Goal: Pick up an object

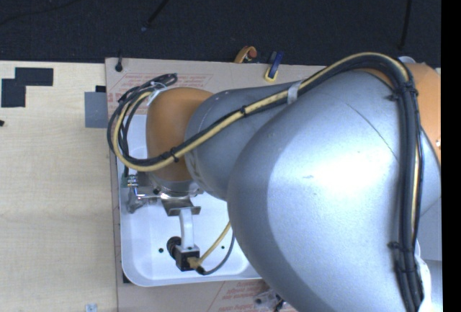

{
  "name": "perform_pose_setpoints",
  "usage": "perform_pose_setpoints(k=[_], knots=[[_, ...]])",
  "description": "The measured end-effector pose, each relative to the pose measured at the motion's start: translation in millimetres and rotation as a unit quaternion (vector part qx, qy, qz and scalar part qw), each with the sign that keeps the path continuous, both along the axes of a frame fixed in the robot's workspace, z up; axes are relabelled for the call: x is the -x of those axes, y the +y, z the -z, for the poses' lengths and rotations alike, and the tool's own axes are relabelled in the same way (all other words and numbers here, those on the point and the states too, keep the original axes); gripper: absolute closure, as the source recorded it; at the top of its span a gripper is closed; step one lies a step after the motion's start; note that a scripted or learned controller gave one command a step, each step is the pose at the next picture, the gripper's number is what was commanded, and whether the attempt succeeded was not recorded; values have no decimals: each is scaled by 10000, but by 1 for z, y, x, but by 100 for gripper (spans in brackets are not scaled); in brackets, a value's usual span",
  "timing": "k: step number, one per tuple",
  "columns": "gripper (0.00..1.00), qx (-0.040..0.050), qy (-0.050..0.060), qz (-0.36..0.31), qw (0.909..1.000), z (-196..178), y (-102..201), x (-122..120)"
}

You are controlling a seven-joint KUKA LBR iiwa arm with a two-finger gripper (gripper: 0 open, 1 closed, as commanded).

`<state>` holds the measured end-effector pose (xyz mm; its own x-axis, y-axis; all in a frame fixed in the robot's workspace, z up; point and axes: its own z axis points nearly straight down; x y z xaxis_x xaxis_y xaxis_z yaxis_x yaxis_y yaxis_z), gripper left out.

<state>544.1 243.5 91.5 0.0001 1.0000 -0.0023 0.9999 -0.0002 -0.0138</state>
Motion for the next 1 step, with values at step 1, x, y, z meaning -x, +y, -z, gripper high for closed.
perform_pose_setpoints(k=[1], knots=[[0, 1, -78, -8, 10000, 4, -2, -98]])
